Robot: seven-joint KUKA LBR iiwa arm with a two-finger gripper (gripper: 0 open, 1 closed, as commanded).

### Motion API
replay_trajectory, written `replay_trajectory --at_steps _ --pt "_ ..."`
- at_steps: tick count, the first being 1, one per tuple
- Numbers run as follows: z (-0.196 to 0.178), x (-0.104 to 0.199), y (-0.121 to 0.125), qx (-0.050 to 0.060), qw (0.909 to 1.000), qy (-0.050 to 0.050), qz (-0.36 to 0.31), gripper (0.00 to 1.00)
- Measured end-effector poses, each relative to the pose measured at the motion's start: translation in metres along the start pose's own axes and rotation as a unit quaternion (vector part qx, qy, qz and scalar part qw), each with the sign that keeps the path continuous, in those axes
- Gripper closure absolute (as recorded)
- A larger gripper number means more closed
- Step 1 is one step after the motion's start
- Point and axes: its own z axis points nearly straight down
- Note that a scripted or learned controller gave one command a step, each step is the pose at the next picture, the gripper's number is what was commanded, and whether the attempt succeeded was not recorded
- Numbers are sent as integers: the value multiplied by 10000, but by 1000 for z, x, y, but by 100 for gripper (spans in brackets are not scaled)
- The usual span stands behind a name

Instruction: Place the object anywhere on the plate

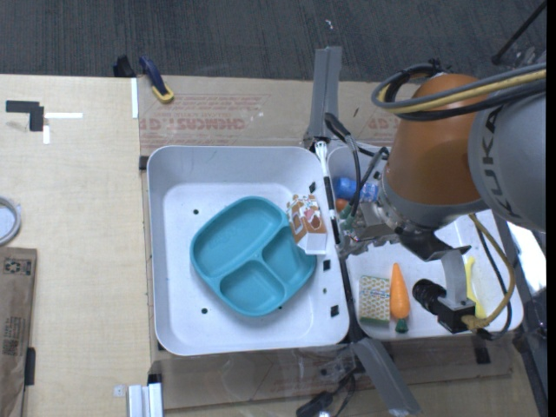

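Observation:
A blue three-compartment plate (248, 254) lies in the left white bin (174, 259). A small printed carton (308, 221), white with brown and orange pictures, sits tilted at the plate's right edge, over the rim of the upper right compartment. My gripper (344, 229) is just right of the carton, above the wall between the two bins. The orange wrist band and grey arm hide most of it. Whether the carton is in its grasp or resting on the plate cannot be told.
The right bin (434, 330) holds an orange carrot (398, 292), a pale green-dotted packet (374, 298), a blue thing (346, 185) and a yellow thing (472, 278). A roll of tape (7, 221) lies on the bench at far left.

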Motion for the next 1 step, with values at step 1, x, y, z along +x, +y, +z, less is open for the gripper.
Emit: replay_trajectory --at_steps 1 --pt "54 -1 -1 3 9903 6 -1390 100"
